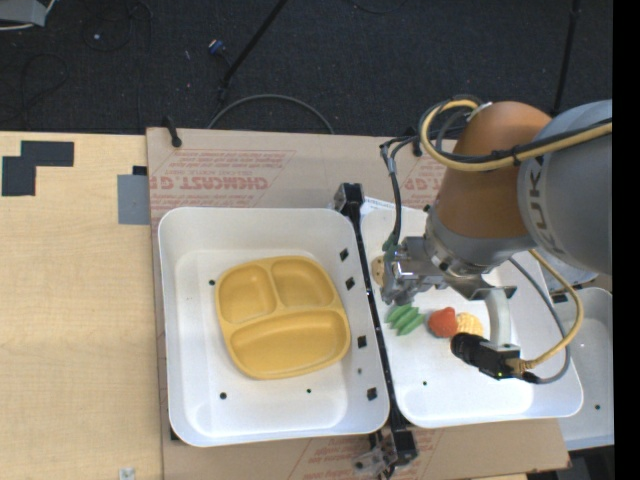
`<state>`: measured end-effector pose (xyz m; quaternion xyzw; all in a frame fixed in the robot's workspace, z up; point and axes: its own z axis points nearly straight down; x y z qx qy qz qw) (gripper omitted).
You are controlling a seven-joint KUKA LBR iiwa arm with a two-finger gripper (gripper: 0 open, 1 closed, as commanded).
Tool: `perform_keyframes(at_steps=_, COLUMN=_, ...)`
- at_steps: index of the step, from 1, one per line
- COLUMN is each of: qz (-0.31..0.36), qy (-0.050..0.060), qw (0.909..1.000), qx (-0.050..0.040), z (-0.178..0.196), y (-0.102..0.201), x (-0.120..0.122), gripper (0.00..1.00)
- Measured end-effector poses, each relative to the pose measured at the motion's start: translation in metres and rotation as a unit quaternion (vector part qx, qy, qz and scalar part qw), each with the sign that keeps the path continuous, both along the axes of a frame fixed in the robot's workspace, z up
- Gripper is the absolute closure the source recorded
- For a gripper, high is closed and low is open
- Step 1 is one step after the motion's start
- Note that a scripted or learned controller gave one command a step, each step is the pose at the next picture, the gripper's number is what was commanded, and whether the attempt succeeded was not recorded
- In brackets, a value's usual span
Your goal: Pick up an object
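Camera view, looking down at a slant, has the arm point(520, 183) filling the upper right of the frame, its orange band bulging above a grey wrist that hangs over the right bin point(500, 403). The gripper point(400, 278) sits low at the inner edge of that bin, right of centre in the frame, and its tip is lost in a tangle of metal and shadow, so whether it is released or clenched cannot be told, and nothing can be said to be held. Just below it lie the candidates: a green ridged object point(404, 318) nearest the divider, a red-orange object point(442, 320) just beside it on the right, and a yellow piece point(468, 322) touching or nearly touching the red one. A small yellowish thing point(381, 267) peeks out at the bin wall by the gripper, too hidden to name. The left bin point(190, 268) holds a yellow divided tray point(282, 315), well apart from the arm. The green object looks like the best target, being closest to the tool and clear on its left side; the grasp should straddle its narrow width and come straight down, keeping off the bin wall and the divider. The red and yellow pair sit so close that a descent there might nudge both. A black cable connector point(480, 353) lies lower right and could snag.
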<state>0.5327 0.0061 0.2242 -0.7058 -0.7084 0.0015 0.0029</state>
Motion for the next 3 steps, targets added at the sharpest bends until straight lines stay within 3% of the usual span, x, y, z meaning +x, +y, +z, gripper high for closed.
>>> perform_keyframes(at_steps=2, qz=0.000, qy=0.000, qw=1.0000, qx=-0.0002, z=-0.007, y=0.086, x=-0.025, gripper=1.00)
perform_keyframes(at_steps=3, qz=-0.001, qy=0.000, qw=1.0000, qx=-0.0010, z=-0.007, y=0.084, x=-0.024, gripper=0.00)
